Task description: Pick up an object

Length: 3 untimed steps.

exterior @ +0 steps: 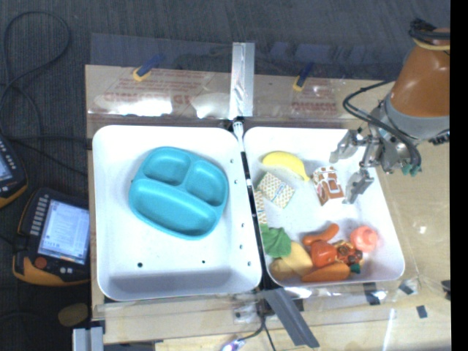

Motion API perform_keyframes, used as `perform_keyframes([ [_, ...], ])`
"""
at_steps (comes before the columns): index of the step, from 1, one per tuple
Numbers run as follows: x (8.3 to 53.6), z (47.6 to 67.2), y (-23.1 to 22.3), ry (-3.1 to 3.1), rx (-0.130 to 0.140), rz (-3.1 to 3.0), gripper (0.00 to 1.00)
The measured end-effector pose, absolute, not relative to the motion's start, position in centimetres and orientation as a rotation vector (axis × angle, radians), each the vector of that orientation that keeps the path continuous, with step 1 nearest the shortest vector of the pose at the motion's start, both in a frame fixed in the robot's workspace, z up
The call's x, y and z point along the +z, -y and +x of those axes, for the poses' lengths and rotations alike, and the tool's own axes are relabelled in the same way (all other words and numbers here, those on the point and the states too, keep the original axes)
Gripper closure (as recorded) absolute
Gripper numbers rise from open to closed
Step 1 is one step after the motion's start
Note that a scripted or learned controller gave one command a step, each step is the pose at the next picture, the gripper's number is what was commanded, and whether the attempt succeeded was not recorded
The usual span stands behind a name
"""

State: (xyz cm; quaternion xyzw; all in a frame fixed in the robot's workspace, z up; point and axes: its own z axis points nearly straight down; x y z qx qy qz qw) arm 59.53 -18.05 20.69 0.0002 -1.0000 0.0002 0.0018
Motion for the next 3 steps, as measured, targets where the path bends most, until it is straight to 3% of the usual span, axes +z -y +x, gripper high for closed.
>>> perform_keyframes([
  [1, 20.2, 60.5, 16.3, 3.134, 0.002, 0.161, 0.0],
  [2, 9.3, 64.7, 15.9, 3.131, 0.002, -0.231, 0.0],
  [3, 9.8, 64.7, 15.9, 3.128, 0.008, -0.228, 1.0],
])
